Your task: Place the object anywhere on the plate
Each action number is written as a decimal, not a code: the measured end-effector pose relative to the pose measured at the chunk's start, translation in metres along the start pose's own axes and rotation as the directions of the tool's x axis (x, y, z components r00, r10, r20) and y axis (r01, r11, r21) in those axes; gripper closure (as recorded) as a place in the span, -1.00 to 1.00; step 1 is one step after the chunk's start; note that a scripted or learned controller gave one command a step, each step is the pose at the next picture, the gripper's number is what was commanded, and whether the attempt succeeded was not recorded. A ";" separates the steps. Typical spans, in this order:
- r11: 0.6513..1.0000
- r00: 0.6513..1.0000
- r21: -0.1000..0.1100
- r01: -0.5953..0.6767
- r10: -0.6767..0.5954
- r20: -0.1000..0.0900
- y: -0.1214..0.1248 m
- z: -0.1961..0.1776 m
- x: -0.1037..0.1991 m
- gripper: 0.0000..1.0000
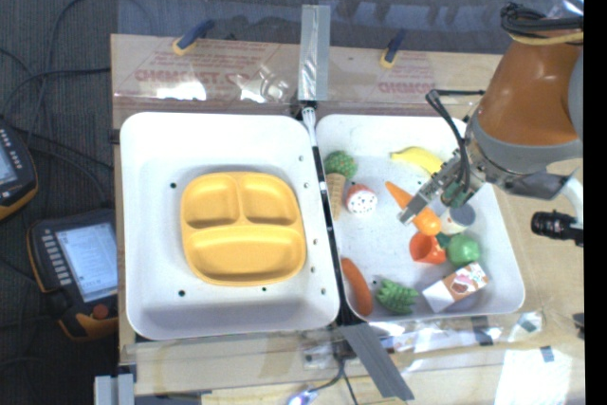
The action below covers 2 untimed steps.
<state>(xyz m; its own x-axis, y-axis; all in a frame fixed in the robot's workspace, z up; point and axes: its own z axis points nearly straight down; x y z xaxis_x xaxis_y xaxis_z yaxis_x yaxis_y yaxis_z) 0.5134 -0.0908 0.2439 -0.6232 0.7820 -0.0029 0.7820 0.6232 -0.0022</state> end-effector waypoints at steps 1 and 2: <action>0.980 0.980 -0.002 0.201 -0.201 -0.004 0.033 0.061 0.087 1.00; 0.997 0.997 -0.001 0.082 -0.082 -0.002 0.103 -0.013 0.107 1.00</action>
<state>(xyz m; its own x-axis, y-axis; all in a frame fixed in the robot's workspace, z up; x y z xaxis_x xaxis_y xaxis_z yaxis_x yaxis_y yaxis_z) 0.5272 0.0571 0.2568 -0.6853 0.7283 -0.0008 0.7283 0.6853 -0.0017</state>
